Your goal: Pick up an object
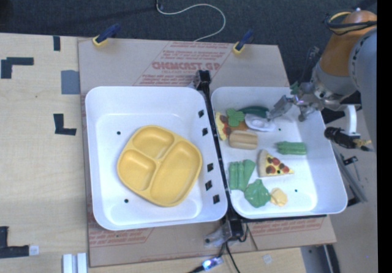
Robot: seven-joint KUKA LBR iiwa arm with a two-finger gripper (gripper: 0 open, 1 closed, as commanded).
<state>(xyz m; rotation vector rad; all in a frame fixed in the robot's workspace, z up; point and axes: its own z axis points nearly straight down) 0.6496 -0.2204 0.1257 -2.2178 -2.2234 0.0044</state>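
The gripper (277,110) hangs over the upper part of the right bin (318,201), close to the white piece (260,123) and the dark green piece (253,110); whether it is open or closed cannot be told, and nothing is seen held. The candidate objects lie crowded in that bin: bun (243,139), pizza slice (273,165), green pod (291,148), while the left bin (104,204) holds only the yellow tray (160,164). For a clean pick, descend vertically over one piece with free space on both sides, such as the pod, and centre before closing.
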